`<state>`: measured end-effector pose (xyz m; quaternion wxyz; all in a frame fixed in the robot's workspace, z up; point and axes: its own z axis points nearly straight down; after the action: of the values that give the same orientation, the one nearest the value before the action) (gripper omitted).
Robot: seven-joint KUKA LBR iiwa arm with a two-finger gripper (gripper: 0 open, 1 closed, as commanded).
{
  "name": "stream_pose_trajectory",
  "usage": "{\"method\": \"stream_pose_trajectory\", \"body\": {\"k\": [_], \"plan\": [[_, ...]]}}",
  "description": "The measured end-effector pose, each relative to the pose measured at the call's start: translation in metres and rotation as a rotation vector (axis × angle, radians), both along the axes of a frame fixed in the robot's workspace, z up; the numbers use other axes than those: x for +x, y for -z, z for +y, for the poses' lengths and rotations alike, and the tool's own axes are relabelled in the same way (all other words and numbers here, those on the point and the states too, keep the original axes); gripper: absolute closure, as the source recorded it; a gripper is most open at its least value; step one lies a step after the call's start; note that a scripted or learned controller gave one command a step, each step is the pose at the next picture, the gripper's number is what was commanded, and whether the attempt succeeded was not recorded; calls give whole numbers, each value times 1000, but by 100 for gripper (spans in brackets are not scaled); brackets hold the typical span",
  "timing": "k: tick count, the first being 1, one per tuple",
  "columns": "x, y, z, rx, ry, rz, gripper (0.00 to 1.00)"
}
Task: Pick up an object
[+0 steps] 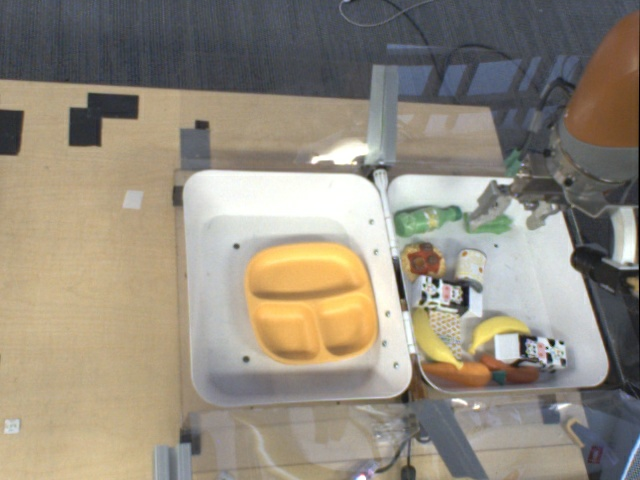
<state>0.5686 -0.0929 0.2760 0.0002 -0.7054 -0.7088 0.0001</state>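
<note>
The claw (515, 206) hangs over the far part of the right bin (560, 288), its two grey fingers (490, 208) spread apart with nothing between them. Just beside it, toward the bin's far left corner, lies a green bottle (428, 218) on its side. Nearer the middle sit a small red packet (424, 260), a can (470, 266) and a cow-print carton (443, 296). Along the near edge lie two bananas (432, 336), a carrot (458, 373) and a second cow-print carton (540, 352). The left bin (215, 298) holds a yellow divided tray (310, 301).
</note>
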Motion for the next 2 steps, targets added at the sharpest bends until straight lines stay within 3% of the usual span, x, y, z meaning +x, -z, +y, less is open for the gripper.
{"method": "stream_pose_trajectory", "body": {"k": [1, 2], "plan": [[-33, 143, 9, 0, 95, -5, 0], [-41, 162, -6, 3, 85, -43, 0]]}}
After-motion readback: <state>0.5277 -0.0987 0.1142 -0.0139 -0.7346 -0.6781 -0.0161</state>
